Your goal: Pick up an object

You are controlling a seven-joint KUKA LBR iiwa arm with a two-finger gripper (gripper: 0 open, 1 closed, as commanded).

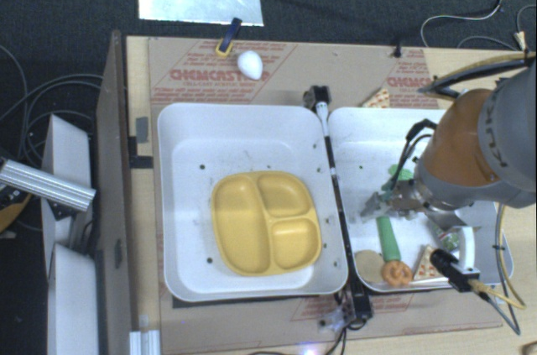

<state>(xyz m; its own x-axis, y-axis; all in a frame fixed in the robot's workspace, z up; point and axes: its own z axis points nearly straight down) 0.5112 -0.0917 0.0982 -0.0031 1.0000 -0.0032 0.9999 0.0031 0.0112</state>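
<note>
Jaws [388, 205] at centre-right of frame, state indeterminate, poised over the green stick [388, 236] in the right bin [361, 135]; crowding orange piece [396, 271] risks a glancing, failed grasp

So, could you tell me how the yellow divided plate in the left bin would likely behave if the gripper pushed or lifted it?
The yellow divided plate looks like moulded plastic, so probably stiff and light. It lies flat on the left bin floor, so a push would likely slide it, not tip it. Its low rounded rim may be hard to pinch.
</note>
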